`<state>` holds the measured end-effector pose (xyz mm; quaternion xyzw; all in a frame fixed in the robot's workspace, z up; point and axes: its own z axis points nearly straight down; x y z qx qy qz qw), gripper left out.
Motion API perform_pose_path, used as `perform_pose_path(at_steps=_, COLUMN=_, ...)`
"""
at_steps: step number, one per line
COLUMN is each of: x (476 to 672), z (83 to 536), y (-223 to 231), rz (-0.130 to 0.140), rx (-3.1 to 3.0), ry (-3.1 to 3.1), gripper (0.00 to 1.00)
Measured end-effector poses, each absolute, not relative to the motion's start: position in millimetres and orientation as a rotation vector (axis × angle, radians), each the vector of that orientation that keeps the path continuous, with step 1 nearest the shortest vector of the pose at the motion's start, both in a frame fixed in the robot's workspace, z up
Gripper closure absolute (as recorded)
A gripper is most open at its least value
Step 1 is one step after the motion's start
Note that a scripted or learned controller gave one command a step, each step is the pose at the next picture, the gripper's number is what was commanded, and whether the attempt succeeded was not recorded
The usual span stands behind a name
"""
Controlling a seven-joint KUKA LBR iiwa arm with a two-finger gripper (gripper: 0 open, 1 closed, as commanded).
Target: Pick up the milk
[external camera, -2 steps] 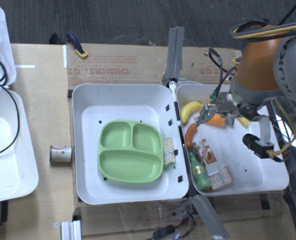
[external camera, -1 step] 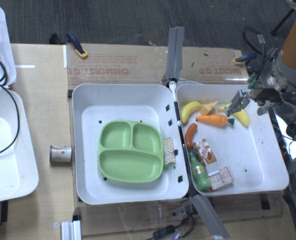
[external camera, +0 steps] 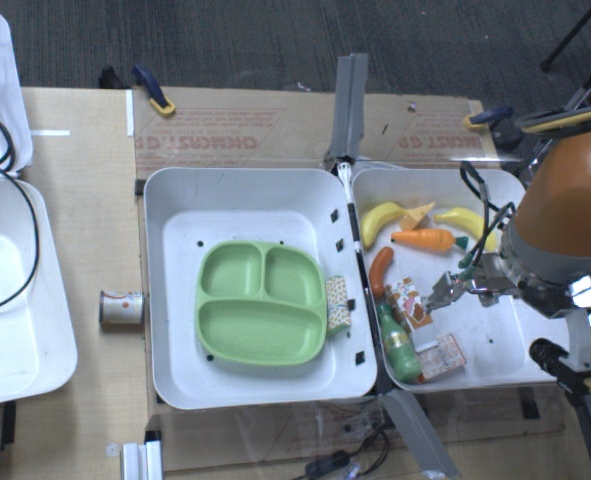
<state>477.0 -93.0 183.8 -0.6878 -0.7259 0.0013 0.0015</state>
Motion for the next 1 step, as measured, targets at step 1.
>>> perform_pose_path(at_steps=1, x=486.4, z=109.6, y=-99.6, rz=-0.018, rx=-2.059, ry=-2.389, gripper=0.0)
